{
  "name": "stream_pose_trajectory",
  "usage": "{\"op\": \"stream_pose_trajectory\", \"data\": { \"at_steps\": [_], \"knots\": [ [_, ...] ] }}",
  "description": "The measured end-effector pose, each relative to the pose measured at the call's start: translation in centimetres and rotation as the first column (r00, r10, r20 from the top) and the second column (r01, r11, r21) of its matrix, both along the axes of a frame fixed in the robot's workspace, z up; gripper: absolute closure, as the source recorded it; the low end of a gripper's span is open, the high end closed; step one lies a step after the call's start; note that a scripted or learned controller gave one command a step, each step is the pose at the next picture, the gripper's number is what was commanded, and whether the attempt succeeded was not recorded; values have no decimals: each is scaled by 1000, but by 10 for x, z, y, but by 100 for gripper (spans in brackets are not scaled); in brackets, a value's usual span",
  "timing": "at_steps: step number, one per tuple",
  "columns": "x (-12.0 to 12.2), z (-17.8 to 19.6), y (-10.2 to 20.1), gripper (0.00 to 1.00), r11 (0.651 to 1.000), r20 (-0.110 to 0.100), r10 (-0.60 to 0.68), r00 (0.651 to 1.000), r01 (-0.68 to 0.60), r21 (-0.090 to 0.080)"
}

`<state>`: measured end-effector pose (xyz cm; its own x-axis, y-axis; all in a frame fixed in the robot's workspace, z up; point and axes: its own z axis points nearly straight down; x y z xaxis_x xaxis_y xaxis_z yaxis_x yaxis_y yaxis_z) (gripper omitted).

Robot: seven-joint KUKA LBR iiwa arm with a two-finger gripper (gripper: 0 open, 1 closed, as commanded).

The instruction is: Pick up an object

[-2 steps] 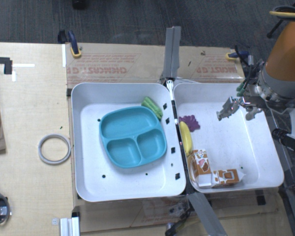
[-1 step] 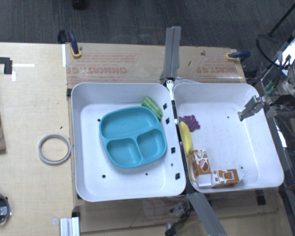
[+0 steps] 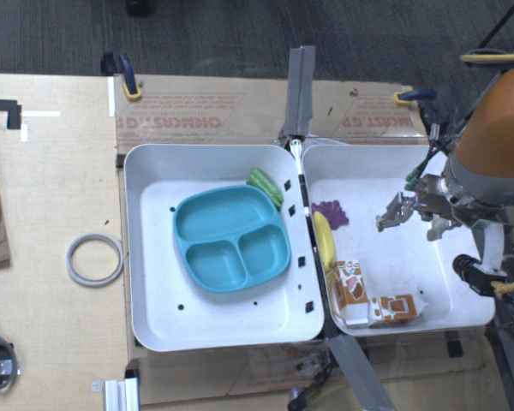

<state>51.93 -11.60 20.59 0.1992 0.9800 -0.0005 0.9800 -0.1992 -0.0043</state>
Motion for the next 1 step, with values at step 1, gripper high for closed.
{"op": "stream_pose_trajectory", "data": {
  "at_steps": [1],
  "knots": [
    [-37, -103, -1, 0, 1000, 8, 21, 1000, -21, -1]
  ]
}}
